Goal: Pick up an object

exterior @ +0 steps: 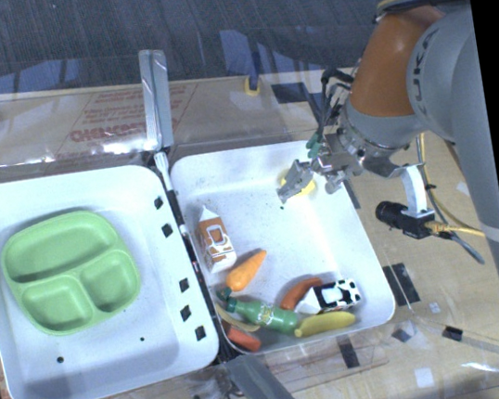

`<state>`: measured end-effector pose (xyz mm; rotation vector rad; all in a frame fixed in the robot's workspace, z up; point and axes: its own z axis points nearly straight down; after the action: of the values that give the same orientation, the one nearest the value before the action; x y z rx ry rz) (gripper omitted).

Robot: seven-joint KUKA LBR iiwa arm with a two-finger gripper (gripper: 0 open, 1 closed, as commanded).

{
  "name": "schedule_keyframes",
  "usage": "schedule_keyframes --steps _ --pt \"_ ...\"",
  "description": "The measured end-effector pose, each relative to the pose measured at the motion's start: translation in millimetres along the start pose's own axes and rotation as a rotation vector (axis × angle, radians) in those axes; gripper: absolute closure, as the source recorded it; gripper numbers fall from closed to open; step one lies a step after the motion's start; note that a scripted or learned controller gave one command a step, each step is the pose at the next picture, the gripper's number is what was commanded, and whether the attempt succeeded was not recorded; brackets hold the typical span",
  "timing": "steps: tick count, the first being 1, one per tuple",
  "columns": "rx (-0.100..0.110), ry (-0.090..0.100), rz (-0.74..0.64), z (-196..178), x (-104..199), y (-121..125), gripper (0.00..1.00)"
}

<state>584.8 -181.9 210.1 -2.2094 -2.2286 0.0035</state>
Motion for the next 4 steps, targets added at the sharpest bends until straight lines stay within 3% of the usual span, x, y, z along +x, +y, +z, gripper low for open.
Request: schedule_keyframes --steps 1,2,3,4 --pt "0.001 0.000 0.196 82 -6 -37 0.00" --pt "-0.006 -0.009 0.161 117 82 -24 0.00" --pt "-0.003 -0.006 0.158 108 84 -24 1.00" --pt "-0.003 -0.009 0.159 108 82 -24 0.00"
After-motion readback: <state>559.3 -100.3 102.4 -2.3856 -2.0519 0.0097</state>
